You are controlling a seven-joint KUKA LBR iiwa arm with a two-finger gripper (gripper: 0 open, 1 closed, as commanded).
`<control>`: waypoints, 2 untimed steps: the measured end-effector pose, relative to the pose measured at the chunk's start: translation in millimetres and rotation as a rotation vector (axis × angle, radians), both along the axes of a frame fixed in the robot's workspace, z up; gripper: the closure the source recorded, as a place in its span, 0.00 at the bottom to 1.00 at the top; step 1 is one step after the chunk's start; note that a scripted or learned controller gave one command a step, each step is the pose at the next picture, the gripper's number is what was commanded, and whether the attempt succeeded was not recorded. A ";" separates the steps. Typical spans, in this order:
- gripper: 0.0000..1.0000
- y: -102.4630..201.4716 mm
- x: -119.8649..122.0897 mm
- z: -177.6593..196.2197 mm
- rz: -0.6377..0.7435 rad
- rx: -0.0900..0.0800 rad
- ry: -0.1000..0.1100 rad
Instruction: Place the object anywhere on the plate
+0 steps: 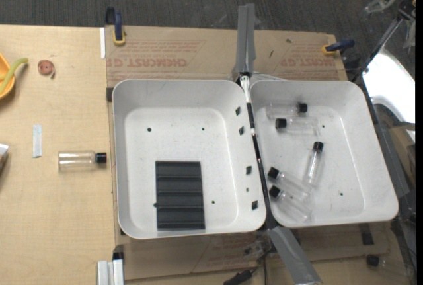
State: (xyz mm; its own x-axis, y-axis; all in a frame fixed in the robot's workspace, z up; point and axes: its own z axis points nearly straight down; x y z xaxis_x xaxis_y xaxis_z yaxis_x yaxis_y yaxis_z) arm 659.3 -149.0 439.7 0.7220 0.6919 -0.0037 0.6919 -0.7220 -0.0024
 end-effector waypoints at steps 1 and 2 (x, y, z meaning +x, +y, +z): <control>0.00 -61.9 -94.1 0.6 0.041 0.000 0.000; 0.00 -3.5 -6.5 -0.2 -0.227 -0.001 0.000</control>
